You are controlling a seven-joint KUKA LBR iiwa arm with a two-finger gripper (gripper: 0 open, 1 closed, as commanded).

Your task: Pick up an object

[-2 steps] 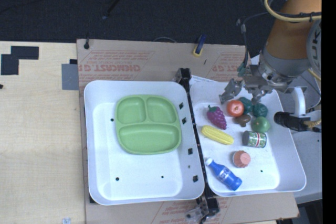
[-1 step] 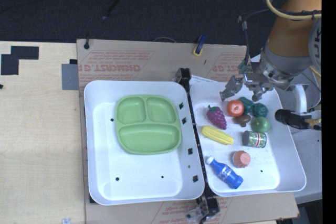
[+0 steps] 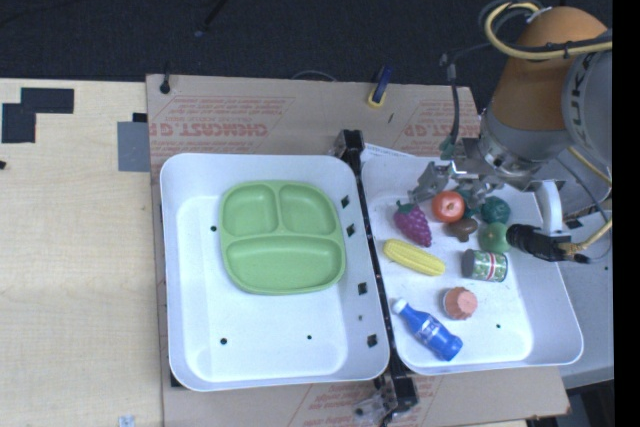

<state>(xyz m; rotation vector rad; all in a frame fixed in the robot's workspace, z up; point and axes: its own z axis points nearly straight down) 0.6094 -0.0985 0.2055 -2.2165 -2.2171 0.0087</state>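
My gripper point(image 3: 441, 179) hangs over the back of the right bin point(image 3: 545, 315), just above and behind a red tomato point(image 3: 448, 206). Purple grapes point(image 3: 412, 223) lie to the tomato's left, and a small brown piece point(image 3: 463, 228) sits just in front of it. Also in this bin are a yellow corn cob point(image 3: 414, 258), a green can point(image 3: 486, 265), a salmon-coloured round piece point(image 3: 460, 303) and a blue bottle point(image 3: 428, 330). Two green items point(image 3: 493, 235) lie under the wrist. I see nothing between the fingers.
The left bin point(image 3: 195, 315) holds a green divided plate point(image 3: 281, 237). A black divider rail point(image 3: 362, 245) runs between the bins. Cables and a black cylinder point(image 3: 535, 242) hang off the wrist at the right. Cardboard point(image 3: 250, 120) lies under both bins.
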